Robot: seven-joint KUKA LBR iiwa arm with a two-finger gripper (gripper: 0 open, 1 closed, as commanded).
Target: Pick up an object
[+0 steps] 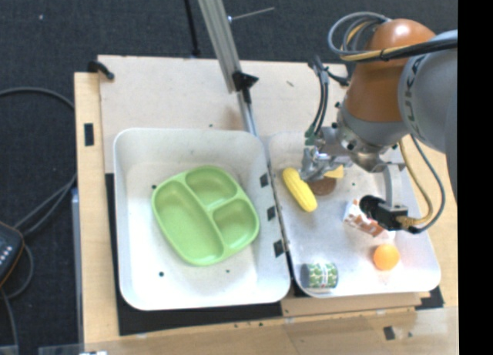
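fingers: we cannot tell their state | gripper [318, 167] just right of yellow corn cob [299, 189], over brown object [324, 186] | risk: we nudge cob, miss grasp

No text, brand, number or sign is showing clearly enough to be read anywhere on the bench. The small green-and-white can [320, 274], lying at about five o'clock from the green divided plate [206, 213], is carrying a printed label, but its markings are blurring into patches. The red-and-white packet [362, 221], sitting at about ten o'clock from the orange ball [386, 257], is likewise showing only unreadable print.
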